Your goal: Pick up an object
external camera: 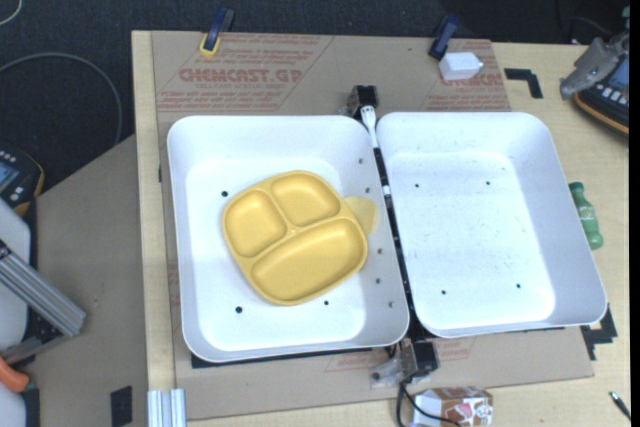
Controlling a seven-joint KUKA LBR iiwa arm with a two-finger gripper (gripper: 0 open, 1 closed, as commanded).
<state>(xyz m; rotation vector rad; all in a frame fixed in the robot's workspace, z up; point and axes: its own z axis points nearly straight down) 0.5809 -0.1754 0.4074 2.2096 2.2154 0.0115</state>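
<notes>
Yellow divided plate (293,237) is seen lying flat in left bin (190,165), approx. centre, slightly toward the bin's right wall. Three compartments are moulded in: two small ones at the far side, one large at the near side. A paler yellow piece (362,212) is tucked under its right edge. Right bin (540,155) sits just beside. Gripper state can't be told.

A robotics lab: clamped cardboard bench (300,75) (two white bins (190,215)), loose cables (60,65), dark carpet.
</notes>
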